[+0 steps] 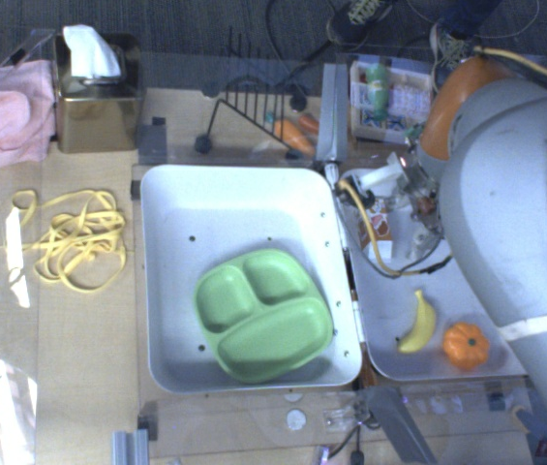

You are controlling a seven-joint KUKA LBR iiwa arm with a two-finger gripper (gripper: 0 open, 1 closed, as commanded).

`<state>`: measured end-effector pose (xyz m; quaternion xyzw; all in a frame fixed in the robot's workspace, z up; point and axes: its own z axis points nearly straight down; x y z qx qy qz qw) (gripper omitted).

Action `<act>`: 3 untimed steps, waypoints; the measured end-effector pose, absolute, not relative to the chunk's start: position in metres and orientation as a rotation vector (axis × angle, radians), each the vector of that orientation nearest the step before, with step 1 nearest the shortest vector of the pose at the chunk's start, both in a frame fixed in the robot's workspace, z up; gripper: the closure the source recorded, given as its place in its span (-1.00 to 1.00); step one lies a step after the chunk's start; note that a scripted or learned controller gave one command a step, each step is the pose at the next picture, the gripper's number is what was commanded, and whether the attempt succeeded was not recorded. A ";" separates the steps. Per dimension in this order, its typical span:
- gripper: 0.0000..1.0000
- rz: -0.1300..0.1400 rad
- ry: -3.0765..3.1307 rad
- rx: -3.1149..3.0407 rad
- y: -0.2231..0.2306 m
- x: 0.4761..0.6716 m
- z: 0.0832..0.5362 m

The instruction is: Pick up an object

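Note:
A green divided plate [264,315] lies in the left white bin [170,211], toward its front. In the right bin [381,342] a yellow banana [418,322] lies near the front, and a small orange pumpkin [466,345] sits just to its right. The grey arm with its orange band [457,95] reaches over the right bin from the right. My gripper [395,219] hangs low over the back half of that bin, behind the banana and close to the wall between the bins. A yellow cable loops beside it. The arm hides the bin's right part.
A tissue box [93,90] and pink cloth [7,114] sit at the back left. Yellow cord [75,237] lies in a loose pile left of the bins. A black wire rack [254,109] and a labelled box [389,95] stand behind the bins.

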<state>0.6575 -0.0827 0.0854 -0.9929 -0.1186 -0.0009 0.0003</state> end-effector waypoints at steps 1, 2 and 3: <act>-1.00 0.001 -0.374 -3.118 -0.083 0.660 0.086; -1.00 -0.009 -0.498 -3.105 -0.147 0.565 0.087; -1.00 -0.014 -0.736 -3.058 -0.151 0.490 0.087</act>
